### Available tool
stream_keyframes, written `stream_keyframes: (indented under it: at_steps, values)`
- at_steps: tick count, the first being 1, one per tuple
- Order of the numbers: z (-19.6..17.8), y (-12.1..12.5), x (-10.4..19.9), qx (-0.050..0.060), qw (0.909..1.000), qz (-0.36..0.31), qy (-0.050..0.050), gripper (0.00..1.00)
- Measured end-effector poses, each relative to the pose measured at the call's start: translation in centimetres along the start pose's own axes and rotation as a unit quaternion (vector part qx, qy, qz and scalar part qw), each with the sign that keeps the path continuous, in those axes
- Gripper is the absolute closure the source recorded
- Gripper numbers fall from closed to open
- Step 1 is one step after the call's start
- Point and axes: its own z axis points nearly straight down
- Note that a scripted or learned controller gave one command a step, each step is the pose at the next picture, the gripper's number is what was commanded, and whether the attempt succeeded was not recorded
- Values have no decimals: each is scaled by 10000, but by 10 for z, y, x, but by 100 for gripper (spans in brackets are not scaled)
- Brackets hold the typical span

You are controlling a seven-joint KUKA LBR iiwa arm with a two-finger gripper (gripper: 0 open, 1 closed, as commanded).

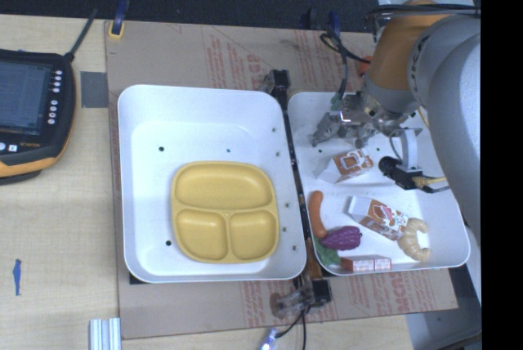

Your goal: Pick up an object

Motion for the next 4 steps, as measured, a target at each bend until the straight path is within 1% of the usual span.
stream_keyframes:
  at_steps: [1, 2, 3, 4]
  values:
    - [-4, -29, -45, -144, 9999, -27, -23, 0]
    - [-2, 1, -3, -25, 10000, -8, -10, 0]
    - [-3, -45, -24, -141, 9999, -39, -29, 0]
    - [-14, -45, -24, -137, 9999, -49, -31, 100]
